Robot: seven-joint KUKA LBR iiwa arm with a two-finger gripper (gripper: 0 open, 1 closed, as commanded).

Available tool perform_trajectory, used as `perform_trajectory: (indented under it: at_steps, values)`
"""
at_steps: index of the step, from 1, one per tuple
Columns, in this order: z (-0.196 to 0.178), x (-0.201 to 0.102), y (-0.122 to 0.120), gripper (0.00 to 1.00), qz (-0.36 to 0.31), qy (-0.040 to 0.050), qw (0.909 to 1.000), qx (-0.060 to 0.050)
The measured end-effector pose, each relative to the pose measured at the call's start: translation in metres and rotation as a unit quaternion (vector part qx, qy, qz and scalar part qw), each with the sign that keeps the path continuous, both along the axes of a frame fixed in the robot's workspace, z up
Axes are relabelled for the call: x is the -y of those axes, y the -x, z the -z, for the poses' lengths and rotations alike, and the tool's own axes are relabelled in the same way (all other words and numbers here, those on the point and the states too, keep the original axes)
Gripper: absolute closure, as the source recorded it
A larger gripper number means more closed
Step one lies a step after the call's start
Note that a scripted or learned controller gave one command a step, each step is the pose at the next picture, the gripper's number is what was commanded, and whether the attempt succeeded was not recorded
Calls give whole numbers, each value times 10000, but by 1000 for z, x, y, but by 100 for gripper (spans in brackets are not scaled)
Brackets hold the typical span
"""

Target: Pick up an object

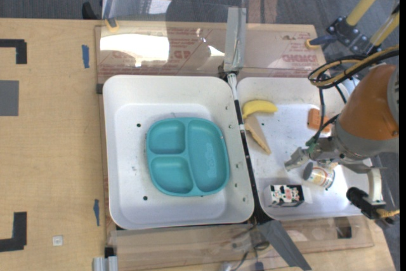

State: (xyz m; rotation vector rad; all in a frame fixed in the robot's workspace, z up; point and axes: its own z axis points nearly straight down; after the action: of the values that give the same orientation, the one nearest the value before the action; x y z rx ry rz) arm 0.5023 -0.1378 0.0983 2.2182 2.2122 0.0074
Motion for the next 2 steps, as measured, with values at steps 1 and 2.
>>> perform_trajectory:
  at_steps: [1, 2]
  values:
    - [11, 32, 21, 0, -13, -14, 10000, -20]
    - [-1, 32, 19, 100, -8, -3, 10000, 12]
